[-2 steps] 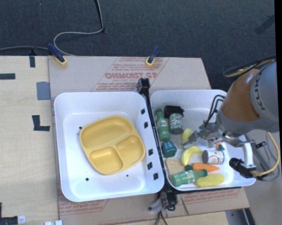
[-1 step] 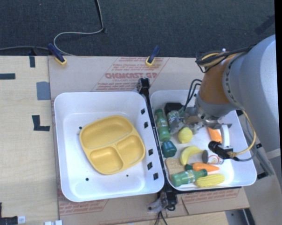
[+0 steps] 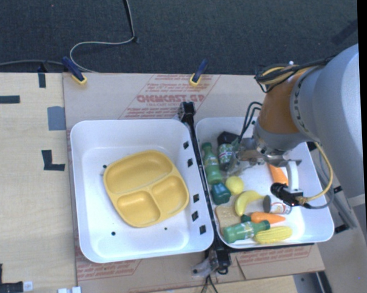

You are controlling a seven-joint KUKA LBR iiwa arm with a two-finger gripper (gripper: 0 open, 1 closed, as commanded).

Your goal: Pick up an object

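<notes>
In the right bin, we have the gripper lowered among the toy groceries near the upper left of the pile, close to a small green can and a green bottle. We cannot tell from this view how the claw stands, since the wrist and cabling cover it, and we see nothing clearly lifted clear of the heap.

Our worry is crowding. The pieces lie touching one another: a lemon just beside a teal block, a banana below them, then a carrot, a second green bottle and a corn cob along the near wall. A grasp here could close on two things at once, or nudge a round piece aside and come up with nothing. The bottle's smooth, curved side looks liable to slip.

The divider between the bins stands near the bottle and leaves little room on that side. A loose yellow cable loops beside the arm and could snag on the bin's rim. The left bin holds a yellow divided plate, well apart from the work.
</notes>
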